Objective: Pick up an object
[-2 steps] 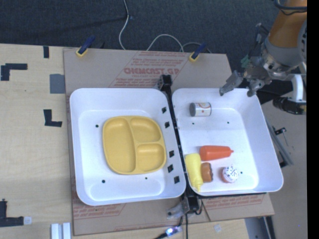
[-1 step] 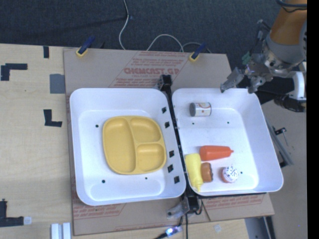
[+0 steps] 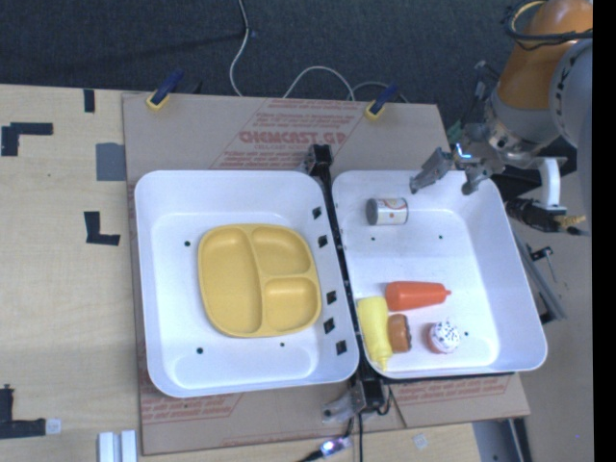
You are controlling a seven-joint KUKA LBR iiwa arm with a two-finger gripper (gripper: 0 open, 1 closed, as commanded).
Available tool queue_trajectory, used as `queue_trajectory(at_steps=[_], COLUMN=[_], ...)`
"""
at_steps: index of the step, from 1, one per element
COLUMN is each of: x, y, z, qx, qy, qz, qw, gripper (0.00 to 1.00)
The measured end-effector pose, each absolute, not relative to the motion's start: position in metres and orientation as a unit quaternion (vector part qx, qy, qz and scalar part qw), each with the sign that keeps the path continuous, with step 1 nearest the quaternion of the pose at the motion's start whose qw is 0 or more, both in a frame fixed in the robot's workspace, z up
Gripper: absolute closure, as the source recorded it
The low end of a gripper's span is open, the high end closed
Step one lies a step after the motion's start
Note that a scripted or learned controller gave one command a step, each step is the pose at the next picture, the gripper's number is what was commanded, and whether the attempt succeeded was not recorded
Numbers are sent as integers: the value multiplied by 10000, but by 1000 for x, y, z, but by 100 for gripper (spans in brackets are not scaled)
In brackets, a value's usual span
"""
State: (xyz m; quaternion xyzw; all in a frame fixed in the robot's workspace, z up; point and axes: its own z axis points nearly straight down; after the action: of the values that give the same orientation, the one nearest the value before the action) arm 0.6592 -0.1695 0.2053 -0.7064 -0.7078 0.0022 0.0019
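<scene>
The grey arm with its glossy orange band comes in from the upper right, and its metal two-finger end effector [image 3: 449, 171] hangs over the far rim of the right-hand shallow white plastic bin [image 3: 510, 287]. Its two fingers [image 3: 427, 176] are spread well apart with nothing between them.

In that bin, just beside and below the end effector, a small grey cylindrical can [image 3: 388, 212] lies on its side; its pale label carries a red mark too small to read. Further toward the near edge lies a smooth orange carrot-shaped plastic toy [image 3: 417, 295], tapering to the right. Below it, near the bin's near-left corner, a long yellow banana-like plastic piece [image 3: 373, 329] lies lengthwise, touching a short orange-brown rounded block [image 3: 398, 332]. Just to the right sits a small round white object with dark speckles and a reddish base [image 3: 444, 336].

The left-hand shallow white plastic bin [image 3: 164, 287] holds a matte yellow rounded-square plastic plate with three compartments [image 3: 258, 279].

Both bins rest on a flat brown cardboard sheet [image 3: 279, 138] printed in red; the lettering reads roughly "CHEMCAST GP", though not clearly. The sheet is held by two blue-and-yellow clamps [image 3: 165, 89] on a light wooden tabletop [image 3: 48, 287].
</scene>
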Motion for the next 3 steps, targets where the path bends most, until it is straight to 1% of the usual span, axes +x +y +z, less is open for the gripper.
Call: queue_trajectory(at_steps=[1,2,3], x=[658,661,661], y=[-164,-164,-163], z=[161,104,119], qx=[-7062,-7061,-7043], qy=[-7080,-7081,-7098], qz=[21,-10,26], qw=[19,36,97], gripper=[0,0,100])
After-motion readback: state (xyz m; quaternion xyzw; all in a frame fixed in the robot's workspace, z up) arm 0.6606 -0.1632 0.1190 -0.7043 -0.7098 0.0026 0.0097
